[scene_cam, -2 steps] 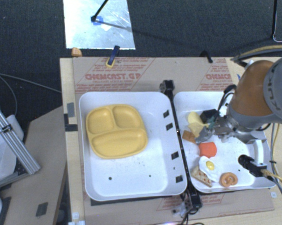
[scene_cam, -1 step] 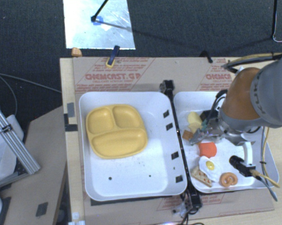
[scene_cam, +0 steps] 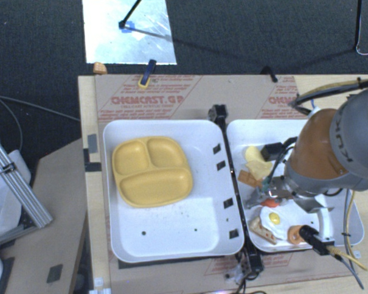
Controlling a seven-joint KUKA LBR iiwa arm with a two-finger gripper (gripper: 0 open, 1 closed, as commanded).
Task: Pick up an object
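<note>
You're mid-reach: gripper (scene_cam: 265,197) low in the right bin (scene_cam: 293,127), over the red piece (scene_cam: 270,202) beside the fried egg (scene_cam: 273,218). Can't tell jaw state. Next: confirm 1 item's caught, then lift.

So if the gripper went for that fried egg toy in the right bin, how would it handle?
The fried egg looks flat and low, so probably hard to pinch and unlikely to roll. It seems smooth plastic, likely light and slippery, and neighbours crowd it.
</note>
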